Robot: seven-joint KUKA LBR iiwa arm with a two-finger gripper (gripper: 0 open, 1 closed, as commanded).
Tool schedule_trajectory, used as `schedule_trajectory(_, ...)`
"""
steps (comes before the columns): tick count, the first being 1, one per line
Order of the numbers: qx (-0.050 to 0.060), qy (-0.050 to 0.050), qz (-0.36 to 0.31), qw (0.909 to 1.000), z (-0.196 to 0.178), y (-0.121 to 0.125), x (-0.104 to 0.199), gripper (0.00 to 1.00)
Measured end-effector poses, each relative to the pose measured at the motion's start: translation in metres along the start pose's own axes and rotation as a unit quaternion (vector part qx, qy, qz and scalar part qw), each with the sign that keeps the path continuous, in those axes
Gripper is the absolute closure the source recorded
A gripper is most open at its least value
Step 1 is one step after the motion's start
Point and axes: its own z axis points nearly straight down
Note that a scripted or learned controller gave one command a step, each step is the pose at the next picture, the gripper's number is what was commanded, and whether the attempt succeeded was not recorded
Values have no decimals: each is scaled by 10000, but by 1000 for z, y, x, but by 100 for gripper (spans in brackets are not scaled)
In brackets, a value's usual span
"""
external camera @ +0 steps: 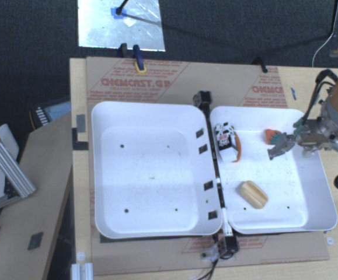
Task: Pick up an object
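Note:
The right white bin [317, 214] holds three objects. A small orange-red piece [271, 135] lies near its far right side. A black, white and orange toy [226, 141] rests against the bin's left wall. A tan rounded block [253, 194] lies toward the front. My gripper [275, 145] reaches in from the right, low over the bin, and its fingers stand open. The upper fingertip [281, 137] is right beside the orange-red piece. The lower fingertip [272, 153] is over bare bin floor. Nothing sits between the fingers.
The left white bin [101, 174] sits beside the right one, with a black divider strip [212, 156] between them. Both rest on a cardboard sheet [157, 80]. A yellow-and-blue clamp [138, 60] holds the sheet's far edge, and a shiny metal plate [122, 16] lies beyond.

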Motion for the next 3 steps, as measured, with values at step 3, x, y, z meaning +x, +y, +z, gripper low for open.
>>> schedule_trajectory(3,-8,23,-88,10000,-96,7,211,0)
